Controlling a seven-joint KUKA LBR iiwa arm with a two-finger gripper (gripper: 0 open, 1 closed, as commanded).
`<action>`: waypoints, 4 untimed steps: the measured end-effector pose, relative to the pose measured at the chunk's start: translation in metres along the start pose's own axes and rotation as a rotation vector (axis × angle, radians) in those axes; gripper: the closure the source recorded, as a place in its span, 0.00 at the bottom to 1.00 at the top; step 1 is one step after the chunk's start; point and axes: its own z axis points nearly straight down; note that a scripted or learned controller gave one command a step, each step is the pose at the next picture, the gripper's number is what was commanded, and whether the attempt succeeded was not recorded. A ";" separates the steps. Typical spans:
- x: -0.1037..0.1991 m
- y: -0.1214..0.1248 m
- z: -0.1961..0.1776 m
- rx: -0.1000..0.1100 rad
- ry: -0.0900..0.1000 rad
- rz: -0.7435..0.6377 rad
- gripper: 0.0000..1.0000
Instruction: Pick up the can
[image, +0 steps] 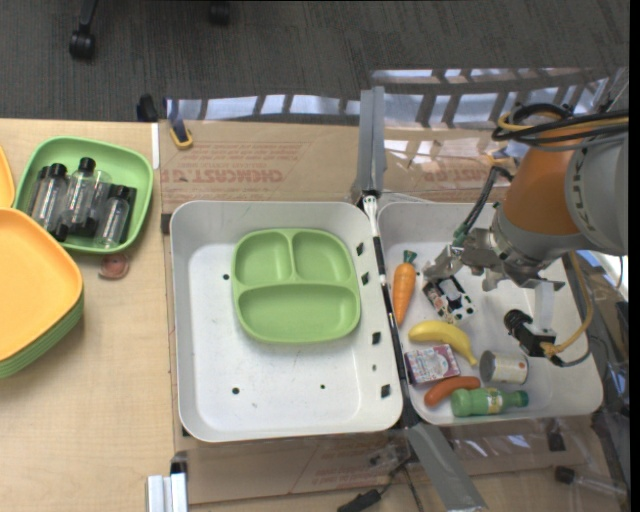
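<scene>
Can (503, 368) on its side, label unreadable, beside green bottle (487, 401).

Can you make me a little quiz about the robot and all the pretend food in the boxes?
1. True or false: the green divided plate lies in the left bin.
2. Which lies closest to the banana? A) carrot B) pink packet C) green bottle
3. Fill in: the can lies on its ____ in the right bin.

Key: 1 true. 2 B. 3 side. The gripper hangs over the right bin, up and left of the can.
</scene>
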 end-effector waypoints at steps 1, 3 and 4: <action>0.009 -0.044 0.015 0.037 -0.002 -0.026 0.00; -0.006 -0.030 0.001 0.037 -0.006 0.139 1.00; 0.020 -0.005 -0.083 0.038 -0.005 0.022 1.00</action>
